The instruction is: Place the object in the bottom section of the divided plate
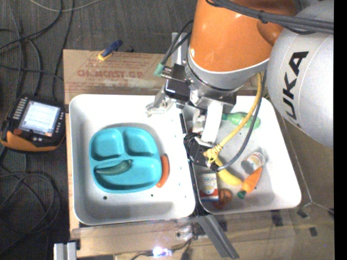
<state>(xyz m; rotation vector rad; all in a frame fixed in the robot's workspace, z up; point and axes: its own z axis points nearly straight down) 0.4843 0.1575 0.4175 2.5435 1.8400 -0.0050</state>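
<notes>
The grey arm (303,75), orange-banded, reaches in from the right, its wrist hanging over the bins' shared edge.

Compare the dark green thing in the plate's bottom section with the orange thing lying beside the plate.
The dark green piece lies inside the blue plate, in its bottom section; the orange piece lies outside it on the bin floor, against the plate's right edge. The green one runs roughly crosswise, the orange one roughly up and down the view. Green is dull and dark, orange bright. Both are long, slim and slightly curved.
</notes>
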